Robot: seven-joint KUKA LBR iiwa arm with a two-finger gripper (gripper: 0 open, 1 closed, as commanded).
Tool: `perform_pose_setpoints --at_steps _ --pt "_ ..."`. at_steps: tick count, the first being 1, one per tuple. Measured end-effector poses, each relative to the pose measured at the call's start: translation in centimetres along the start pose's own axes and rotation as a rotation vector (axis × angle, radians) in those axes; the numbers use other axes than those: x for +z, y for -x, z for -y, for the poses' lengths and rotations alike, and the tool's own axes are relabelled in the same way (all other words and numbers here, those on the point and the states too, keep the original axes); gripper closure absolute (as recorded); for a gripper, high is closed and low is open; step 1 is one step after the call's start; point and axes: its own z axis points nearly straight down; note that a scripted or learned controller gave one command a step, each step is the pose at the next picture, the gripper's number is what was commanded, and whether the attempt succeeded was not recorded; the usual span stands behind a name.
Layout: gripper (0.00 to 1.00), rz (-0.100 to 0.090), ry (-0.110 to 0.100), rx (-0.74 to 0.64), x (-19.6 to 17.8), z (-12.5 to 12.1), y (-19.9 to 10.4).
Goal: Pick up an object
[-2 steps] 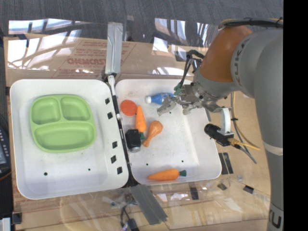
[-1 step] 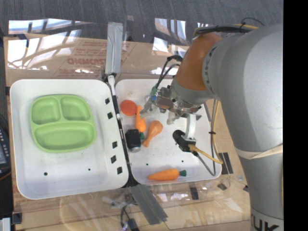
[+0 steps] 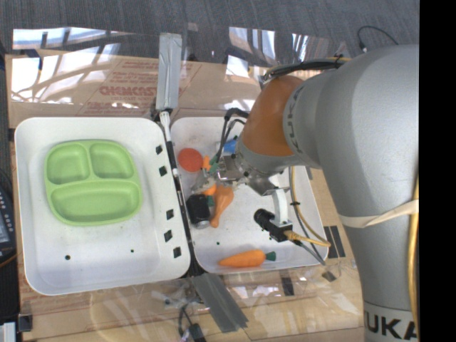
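The tool (image 3: 222, 171) is low in the right bin (image 3: 303, 256), over a carrot (image 3: 222, 201). Its grip cannot be told. A green tray (image 3: 92, 182) sits in the left bin (image 3: 43, 255).

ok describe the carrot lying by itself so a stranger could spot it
Look in the right-hand white bin, along its near edge. The carrot lies flat there, orange with a small green tip pointing right, apart from the cluster of items under the hand.

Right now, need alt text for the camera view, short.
A grey robot arm with an orange band reaches from the right into the right bin, its gripper low over a small carrot piece near a red disc. A whole carrot lies by the near wall; the left bin holds a green divided plate.
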Motion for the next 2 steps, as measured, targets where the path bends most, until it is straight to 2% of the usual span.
perform_pose_setpoints --at_steps 1,2 --pt "1.00 -0.001 -0.003 -0.004 -0.9 0.0 0.0" --pt "1.00 0.001 0.005 0.092 -13.5 -1.1 -0.6"
